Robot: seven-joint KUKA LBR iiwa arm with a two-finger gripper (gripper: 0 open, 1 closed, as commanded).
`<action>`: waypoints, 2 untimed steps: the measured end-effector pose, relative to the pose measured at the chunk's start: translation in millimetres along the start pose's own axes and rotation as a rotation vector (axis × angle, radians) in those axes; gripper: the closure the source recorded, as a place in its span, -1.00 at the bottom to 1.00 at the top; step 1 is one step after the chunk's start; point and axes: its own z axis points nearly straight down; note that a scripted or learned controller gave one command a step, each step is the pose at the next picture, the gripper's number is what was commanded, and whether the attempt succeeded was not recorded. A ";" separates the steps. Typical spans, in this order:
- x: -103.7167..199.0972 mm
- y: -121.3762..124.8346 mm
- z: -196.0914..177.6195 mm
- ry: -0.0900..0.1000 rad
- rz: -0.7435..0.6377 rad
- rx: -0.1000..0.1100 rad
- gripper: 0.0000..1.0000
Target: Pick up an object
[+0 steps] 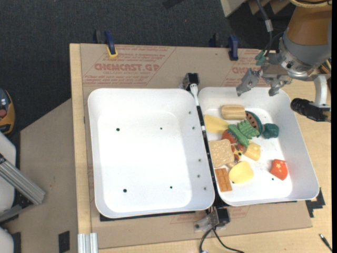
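My gripper (259,88) hangs over the far edge of the right bin (300,157), its two fingers spread open with nothing between them. Below it in that bin lies a heap of toy food: a tan bread roll (233,112), a yellow wedge (214,124), a green leafy piece (243,131), a watermelon slice (254,121), a teal piece (270,130), a square cracker (221,152), a yellow lemon shape (241,172), a small yellow block (253,151), a wafer (223,179) and a red strawberry (278,168).
The left bin (145,152) sits beside the right one, their rims touching at the middle. Both rest on a brown board (131,67) held by blue clamps (110,42) at the back. A black part (308,108) sticks in at the right.
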 end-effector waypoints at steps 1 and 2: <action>59.1 38.9 67.5 0.003 -0.006 0.006 -1.00; 133.9 15.9 79.1 0.003 -0.007 0.004 -1.00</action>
